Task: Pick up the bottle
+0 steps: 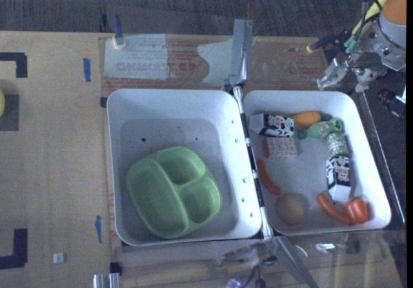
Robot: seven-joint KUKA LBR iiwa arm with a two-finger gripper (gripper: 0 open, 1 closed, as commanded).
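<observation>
- Tool (341, 73) hangs above the bench just beyond the right bin's (377, 170) far right corner, outside the bin. Pale fingers point down and left with a gap between them; spread, nothing pinched.
- Bottle (336, 146): small, clear-looking, lying on its side near the right bin's right wall, lengthwise along that wall. Far end sits close under a green toy (321, 129); near end runs against a cow-print carton (339, 174). Whether they touch cannot be told.
- Crowded neighbours: orange carrot (306, 118) and a second cow-print carton (277, 125) along the far wall, an orange item (345, 210) in the near right corner, a brown round object (290, 207) near the front.
- Left bin (129, 112) carries a green divided plate (173, 190); irrelevant to the pick.
- Handling, judged: likely light, hard plastic, smooth and round, so prone to rolling or squirting out of a pinch. Best hold looks to be across the mid-body, fingers straddling its narrow width.
- Risk: wall clearance on the right side appears tight.
</observation>
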